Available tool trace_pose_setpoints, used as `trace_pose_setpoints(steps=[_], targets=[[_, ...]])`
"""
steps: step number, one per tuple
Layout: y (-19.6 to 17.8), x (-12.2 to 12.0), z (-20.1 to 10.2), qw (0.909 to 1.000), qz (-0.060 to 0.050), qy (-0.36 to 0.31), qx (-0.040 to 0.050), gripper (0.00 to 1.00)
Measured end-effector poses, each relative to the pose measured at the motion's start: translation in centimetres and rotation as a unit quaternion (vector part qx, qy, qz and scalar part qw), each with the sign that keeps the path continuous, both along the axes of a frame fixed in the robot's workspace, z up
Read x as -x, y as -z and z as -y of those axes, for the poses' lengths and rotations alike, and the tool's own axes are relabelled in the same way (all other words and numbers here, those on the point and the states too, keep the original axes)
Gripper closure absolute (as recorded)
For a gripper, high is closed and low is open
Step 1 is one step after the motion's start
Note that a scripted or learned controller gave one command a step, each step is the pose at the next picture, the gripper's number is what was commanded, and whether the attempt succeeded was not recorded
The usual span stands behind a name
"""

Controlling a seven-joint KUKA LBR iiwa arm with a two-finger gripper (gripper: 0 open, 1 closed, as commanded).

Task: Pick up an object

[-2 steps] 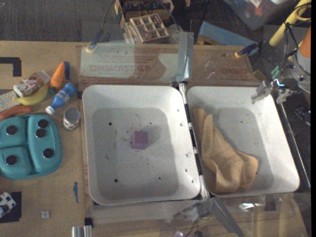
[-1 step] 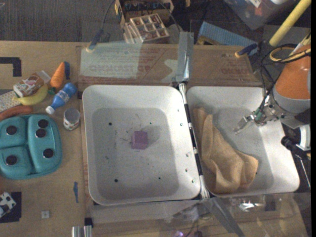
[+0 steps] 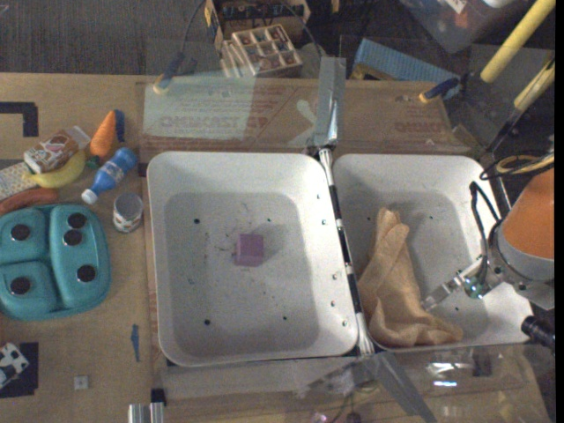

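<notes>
the surface (image 3: 70, 86) carries two shallow white bins side by side. the left bin (image 3: 167, 183) holds a small purple block (image 3: 249, 249), lying flat near the middle of the bin floor, well apart from every wall. the right bin (image 3: 414, 170) holds a tan cloth (image 3: 394, 282), crumpled in a long heap along the bin's 9 o'clock side, running from near the centre down to the 6 o'clock wall.

the arm comes in from 3 o'clock, its orange band (image 3: 536, 218) above the right bin's 3 o'clock edge. the pincer (image 3: 451, 291) points toward 8 o'clock, low over the right bin floor, with its tip just beside the cloth's 3 o'clock edge; whether it touches the cloth i cannot tell. whether the pincer is open or closed i also cannot tell, as the tip is too small and blurred, and nothing can be seen gripped in it.

at 9 o'clock of the left bin, on the surface, lie a teal tray (image 3: 48, 258), a small can (image 3: 129, 211), a blue bottle (image 3: 111, 173), a banana (image 3: 55, 176) and a carrot (image 3: 107, 132).
</notes>
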State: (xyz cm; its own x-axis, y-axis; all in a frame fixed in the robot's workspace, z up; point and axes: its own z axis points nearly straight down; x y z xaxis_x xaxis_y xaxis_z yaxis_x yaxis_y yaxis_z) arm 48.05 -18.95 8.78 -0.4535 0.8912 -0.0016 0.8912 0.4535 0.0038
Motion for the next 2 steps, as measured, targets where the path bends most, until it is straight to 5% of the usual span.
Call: trace_pose_setpoints(steps=[1,2], targets=[[-0.1,-9.7,-6.7,0.9934,0.004,-0.115,0.0015,0.0],[-0.1,-12.8,-8.7,1.0,0.003,-0.001,0.0015,0.0]])
